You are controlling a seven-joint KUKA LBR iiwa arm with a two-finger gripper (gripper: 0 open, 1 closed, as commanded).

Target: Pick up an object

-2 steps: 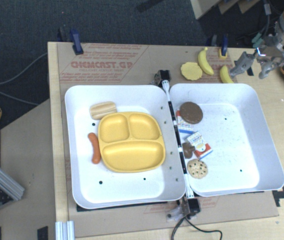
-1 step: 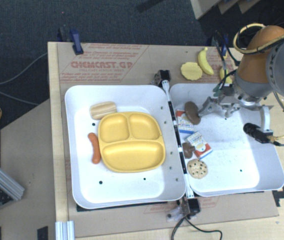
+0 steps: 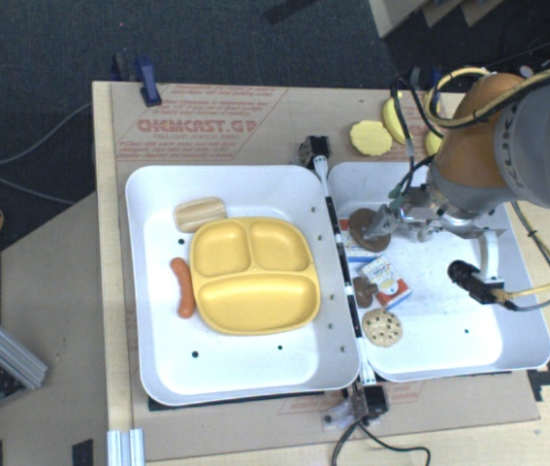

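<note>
In the right bin (image 3: 507, 343) a brown round piece (image 3: 363, 229) lies at the upper left, close to the divider. My gripper (image 3: 394, 217) is low over the bin, right beside that brown piece and touching or nearly touching its right edge. Below it lie a small red, white and blue packet (image 3: 379, 286) and a chocolate-chip cookie (image 3: 382, 328). The grey arm with its orange band (image 3: 476, 134) reaches in from the right and hides the bin's upper right part.
The left bin (image 3: 158, 357) holds a yellow divided plate (image 3: 253, 274), a sausage (image 3: 183, 287) and a tan bun (image 3: 201, 213). Yellow pieces (image 3: 372, 137) lie on the bench behind the right bin. A black cable fitting (image 3: 470, 279) hangs over the right bin.
</note>
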